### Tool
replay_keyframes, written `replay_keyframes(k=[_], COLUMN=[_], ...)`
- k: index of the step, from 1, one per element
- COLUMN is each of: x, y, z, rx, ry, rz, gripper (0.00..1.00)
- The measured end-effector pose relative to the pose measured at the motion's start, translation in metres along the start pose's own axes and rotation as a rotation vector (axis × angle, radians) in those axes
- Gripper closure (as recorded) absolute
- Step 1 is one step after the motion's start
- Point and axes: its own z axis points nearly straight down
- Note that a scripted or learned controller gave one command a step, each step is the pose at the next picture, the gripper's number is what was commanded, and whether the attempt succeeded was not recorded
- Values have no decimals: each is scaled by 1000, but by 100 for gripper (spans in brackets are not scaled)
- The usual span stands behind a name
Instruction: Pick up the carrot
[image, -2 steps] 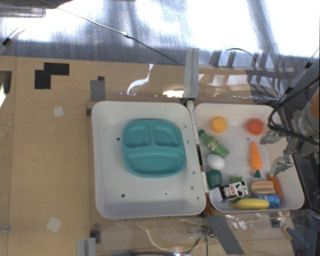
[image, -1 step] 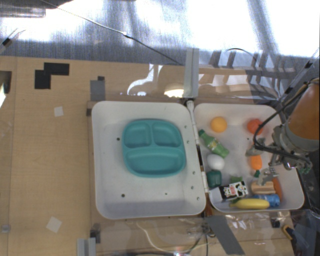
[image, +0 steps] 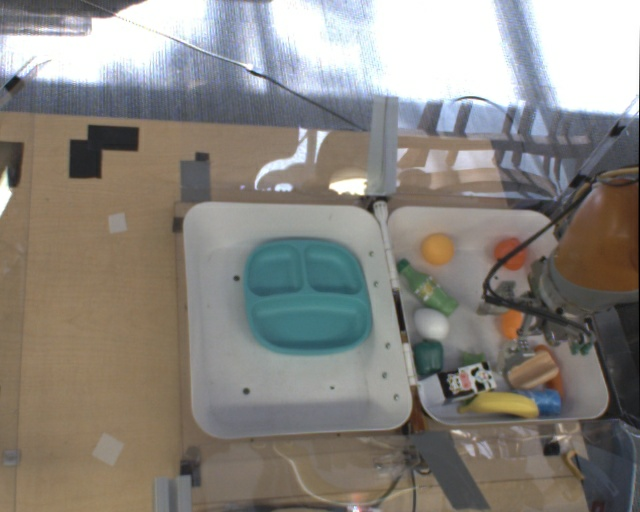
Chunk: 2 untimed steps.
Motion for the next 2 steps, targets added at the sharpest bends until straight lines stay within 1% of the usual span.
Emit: replay_keyframes(k=[1, 2], x=[-4, -50], y=[1, -31], z=[-14, -145], rx=[3, 4], ry=[-11, -6], rz=[-8, -179], gripper=[100, 100])
